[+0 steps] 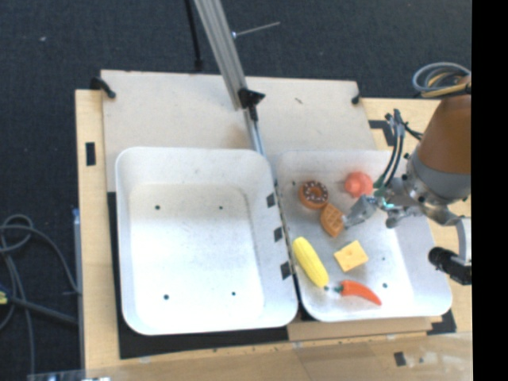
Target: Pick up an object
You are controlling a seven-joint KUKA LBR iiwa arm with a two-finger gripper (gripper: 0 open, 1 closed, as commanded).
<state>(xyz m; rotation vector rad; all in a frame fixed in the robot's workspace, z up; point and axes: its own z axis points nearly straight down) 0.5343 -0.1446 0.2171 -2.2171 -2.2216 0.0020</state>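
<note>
Overhead, two shallow white bins are seen side by side on the counter (95, 213). The left bin (198, 236) is seen with a bare floor, while the right bin (413, 284) carries several small items. A brown ring-shaped doughnut (313, 194) is placed near the back of the right bin, and a pinkish-red round item (358, 183) is seen just to its right. A brown waffle-like piece (332, 221) lies just in front of the doughnut. A yellow corn cob (310, 261) is laid at a slant close to the bin's left wall, a yellow cheese wedge (351, 256) sits beside it, and an orange-red carrot (361, 292) rests near the front edge.

The grey arm with its orange band (446, 137) is seen reaching in from the right. The end effector (363, 211) is positioned low over the right bin, between the pinkish-red item and the cheese wedge, just beside the waffle-like piece. Whether it is open or closed cannot be told, and nothing is seen gripped by it. A slanted metal rail (222, 42) is mounted behind the bins.
</note>
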